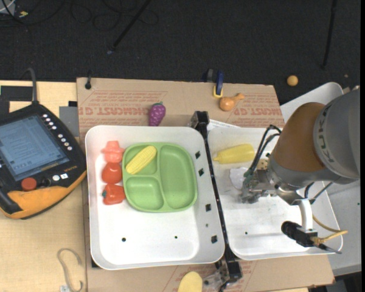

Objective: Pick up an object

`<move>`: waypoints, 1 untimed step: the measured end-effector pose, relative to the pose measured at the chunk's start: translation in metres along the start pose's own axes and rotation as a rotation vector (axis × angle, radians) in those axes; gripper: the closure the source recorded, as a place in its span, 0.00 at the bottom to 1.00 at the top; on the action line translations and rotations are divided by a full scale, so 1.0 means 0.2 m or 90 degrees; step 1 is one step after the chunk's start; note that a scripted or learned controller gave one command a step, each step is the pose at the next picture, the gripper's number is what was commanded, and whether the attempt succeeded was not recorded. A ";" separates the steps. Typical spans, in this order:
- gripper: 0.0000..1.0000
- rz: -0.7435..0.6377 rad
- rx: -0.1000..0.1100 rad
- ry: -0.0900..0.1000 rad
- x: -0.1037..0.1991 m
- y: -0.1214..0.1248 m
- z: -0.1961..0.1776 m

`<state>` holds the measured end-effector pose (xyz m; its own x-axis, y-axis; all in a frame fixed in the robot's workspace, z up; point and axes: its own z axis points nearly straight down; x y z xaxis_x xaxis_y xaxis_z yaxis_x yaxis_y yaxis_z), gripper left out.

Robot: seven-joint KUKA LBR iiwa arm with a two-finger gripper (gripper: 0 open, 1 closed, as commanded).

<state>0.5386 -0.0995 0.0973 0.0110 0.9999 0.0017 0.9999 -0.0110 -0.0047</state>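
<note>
Camera view leaves the gripper (250,190) fingers' state impossible to tell; low in the right bin (274,248), it risks missing the yellow object (234,154) near the far edge.

The arm (337,142) is a bulky grey cylinder with an orange-brown band; black cables loop at ten o'clock of the band.

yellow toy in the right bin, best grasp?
Grip the yellow toy across its narrow middle, coming straight down from above. It lies flat and elongated, left-right, near the right bin far wall, so probably close the fingers front-to-back. The gripper sits just nearer.
</note>
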 end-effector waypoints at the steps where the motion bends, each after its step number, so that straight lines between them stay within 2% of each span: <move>1: 1.00 -0.005 -0.004 -0.001 0.02 -0.03 -0.30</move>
<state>0.5331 -0.0965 0.1573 0.0024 1.0000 0.0004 1.0000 -0.0024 0.0012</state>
